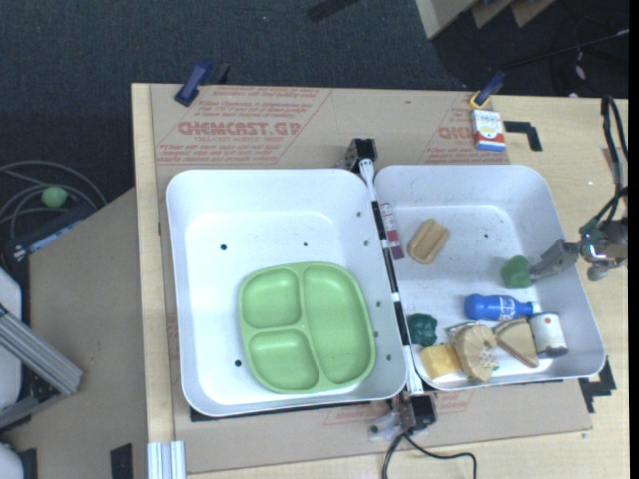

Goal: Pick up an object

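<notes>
Reaching in from the right edge, the gripper (552,259) sits low over the right bin (469,183), its tip just beside a small green round object (515,271); whether they touch, or how the tip is set, cannot be told. Nearer than that lies a blue bottle (493,307) on its side, and nearer still a cluster along the bin's near wall: a tan wedge (516,343), a silver can (550,334), a crumpled beige piece (475,351), a yellow block (437,361) and a dark green lump (422,324). A tan oblong piece (427,240) lies farther off, toward the bin's left side. Left bin (200,218) holds a green divided plate (305,325).
</notes>
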You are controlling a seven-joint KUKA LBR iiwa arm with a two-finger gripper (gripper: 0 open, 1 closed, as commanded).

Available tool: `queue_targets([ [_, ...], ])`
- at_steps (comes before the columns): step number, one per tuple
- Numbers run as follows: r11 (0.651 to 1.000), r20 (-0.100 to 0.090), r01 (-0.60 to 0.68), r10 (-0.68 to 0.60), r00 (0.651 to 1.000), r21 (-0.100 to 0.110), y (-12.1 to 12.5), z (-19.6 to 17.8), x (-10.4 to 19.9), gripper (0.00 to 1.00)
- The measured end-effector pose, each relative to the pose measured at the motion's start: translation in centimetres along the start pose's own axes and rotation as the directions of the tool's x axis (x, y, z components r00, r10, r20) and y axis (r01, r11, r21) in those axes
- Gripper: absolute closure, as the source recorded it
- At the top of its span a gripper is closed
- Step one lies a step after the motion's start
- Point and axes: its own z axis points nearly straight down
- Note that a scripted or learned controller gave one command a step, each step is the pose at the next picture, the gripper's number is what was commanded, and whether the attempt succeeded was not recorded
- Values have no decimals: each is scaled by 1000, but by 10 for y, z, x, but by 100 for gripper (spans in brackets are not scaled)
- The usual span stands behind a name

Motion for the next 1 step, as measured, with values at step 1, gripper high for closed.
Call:
queue_targets([
  [1, 1000, 0, 1, -1, 1000, 0, 84, 91, 30, 0],
])
